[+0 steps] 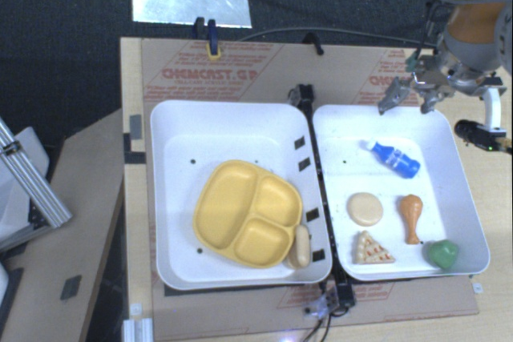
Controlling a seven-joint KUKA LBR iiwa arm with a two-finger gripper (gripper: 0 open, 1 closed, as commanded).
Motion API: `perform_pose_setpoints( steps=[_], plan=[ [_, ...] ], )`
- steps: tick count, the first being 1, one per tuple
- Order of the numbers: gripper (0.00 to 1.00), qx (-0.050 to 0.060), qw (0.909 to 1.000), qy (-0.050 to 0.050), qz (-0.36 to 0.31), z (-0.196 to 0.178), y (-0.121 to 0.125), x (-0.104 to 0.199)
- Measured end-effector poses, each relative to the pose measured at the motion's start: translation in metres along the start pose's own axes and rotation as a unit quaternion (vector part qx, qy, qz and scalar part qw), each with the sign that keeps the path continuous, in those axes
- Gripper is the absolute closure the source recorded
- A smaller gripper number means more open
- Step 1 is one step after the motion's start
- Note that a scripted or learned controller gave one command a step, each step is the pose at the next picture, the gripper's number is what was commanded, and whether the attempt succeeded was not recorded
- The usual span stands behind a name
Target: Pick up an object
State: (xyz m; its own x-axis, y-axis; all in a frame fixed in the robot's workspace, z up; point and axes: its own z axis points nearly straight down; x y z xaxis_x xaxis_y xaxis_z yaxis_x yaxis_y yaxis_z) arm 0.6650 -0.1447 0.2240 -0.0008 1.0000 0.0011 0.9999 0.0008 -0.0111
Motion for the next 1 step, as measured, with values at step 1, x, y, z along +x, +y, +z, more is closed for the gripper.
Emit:
perform_pose_setpoints(
  steps=[1],
  plan=[
    [0.00,-0.006,1.0000,-0.001,-0.001,-0.0090,0.0022,0.0004]
  ],
)
